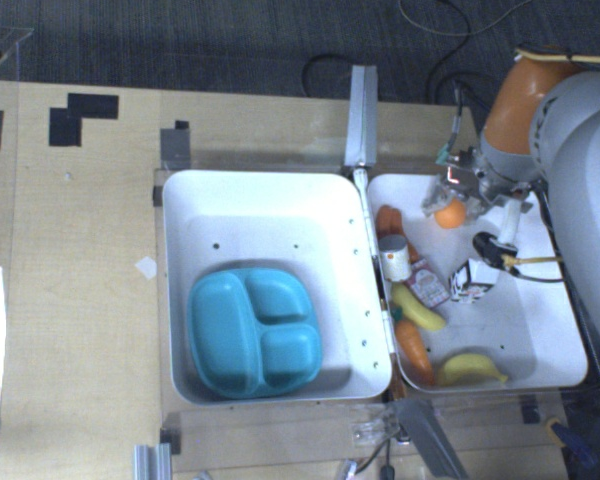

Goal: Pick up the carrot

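An orange carrot lies along the left wall of the right bin, near its front corner. My gripper hangs over the far part of that bin, well behind the carrot. A small round orange thing sits right at the gripper's tip; whether it is held is unclear. A reddish-orange piece lies at the bin's far left, beside the divider.
The right bin also holds a white can, two bananas, a small packet and a black-and-white item. A blue divided plate lies in the left bin. The grey arm covers the right side.
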`<state>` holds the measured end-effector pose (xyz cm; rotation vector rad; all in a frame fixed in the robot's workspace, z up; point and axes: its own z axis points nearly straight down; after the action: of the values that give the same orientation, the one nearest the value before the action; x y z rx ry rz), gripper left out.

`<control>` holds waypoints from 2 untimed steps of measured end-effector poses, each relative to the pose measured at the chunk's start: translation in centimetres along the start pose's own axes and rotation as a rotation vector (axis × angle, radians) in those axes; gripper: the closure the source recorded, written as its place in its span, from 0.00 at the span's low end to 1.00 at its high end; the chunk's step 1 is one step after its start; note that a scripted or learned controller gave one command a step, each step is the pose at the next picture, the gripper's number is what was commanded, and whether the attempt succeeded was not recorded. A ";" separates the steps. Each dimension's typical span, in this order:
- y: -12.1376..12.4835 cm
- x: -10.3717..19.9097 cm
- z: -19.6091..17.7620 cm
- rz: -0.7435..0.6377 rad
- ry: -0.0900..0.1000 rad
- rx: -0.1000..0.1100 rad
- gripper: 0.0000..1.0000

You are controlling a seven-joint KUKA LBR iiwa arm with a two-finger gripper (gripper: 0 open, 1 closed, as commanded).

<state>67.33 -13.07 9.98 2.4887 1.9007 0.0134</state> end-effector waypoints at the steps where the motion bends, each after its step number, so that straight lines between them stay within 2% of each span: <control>1: 0.0 0.0 0.0 0.000 0.000 0.000 0.00; 2: -4.0 -7.1 1.2 0.005 -0.001 0.007 0.00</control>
<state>61.61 -18.88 8.73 2.4969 1.8976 0.0060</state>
